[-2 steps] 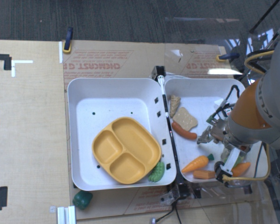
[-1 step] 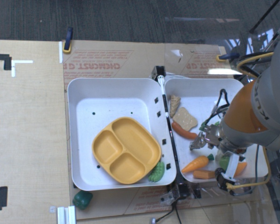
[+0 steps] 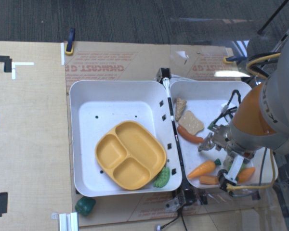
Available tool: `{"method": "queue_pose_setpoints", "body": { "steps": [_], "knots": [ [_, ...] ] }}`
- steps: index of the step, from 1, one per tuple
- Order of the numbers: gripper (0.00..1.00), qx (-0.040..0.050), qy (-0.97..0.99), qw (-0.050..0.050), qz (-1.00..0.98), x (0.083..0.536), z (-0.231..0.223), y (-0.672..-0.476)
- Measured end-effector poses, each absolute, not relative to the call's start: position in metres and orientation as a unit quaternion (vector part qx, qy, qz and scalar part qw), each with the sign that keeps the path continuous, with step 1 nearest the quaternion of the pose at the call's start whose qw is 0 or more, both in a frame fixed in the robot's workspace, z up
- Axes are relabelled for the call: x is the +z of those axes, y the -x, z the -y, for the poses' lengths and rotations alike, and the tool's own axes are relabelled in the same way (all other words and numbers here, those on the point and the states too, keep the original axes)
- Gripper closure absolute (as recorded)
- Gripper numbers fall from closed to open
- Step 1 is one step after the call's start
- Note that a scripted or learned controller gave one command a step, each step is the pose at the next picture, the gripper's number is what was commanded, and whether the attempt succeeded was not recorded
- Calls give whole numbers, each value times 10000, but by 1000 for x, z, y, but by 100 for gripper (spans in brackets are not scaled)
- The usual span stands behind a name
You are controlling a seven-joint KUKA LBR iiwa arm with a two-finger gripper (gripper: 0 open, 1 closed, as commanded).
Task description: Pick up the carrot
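Carrot (image 3: 202,169): seen lying in the right bin (image 3: 202,93), near its front wall, tilted with the thick end up to the right. A second, smaller orange piece (image 3: 209,180) is touching it on the near side.
Gripper (image 3: 209,145): found low over the right bin, just beyond the carrot's thick end and right of the sausage. Nothing can be seen held in it.
Fingers: state cannot be told; the metal parts are blurred and partly hidden under the wrist.
Arm (image 3: 260,114): entered from the right, orange band over the right bin's right half, grey body above it.
Sausage (image 3: 190,134): red, laid at a slant in the right bin, just beside the dividing wall.
Bread slice (image 3: 192,122): tan, set just beyond the sausage, touching it.
Another orange piece (image 3: 246,173): noted at the right bin's near right, partly covered by the wrist.
Left bin (image 3: 82,129): holds a yellow divided plate (image 3: 130,154), three compartments, set toward the near right.
Green vegetable (image 3: 162,176): wedged against the plate's near right rim, inside the left bin.
Green pepper (image 3: 85,205): on the tabletop (image 3: 26,143), outside the left bin's near left corner.
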State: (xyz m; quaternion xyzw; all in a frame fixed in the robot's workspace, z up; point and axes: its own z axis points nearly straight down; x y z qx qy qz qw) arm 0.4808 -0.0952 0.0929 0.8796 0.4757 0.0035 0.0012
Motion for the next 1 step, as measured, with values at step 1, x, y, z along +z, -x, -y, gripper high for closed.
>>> {"method": "queue_pose_setpoints", "body": {
  "steps": [1],
  "knots": [
    [0,-8,-7747,-18,-6323,91,93,-478]
  ]
}}
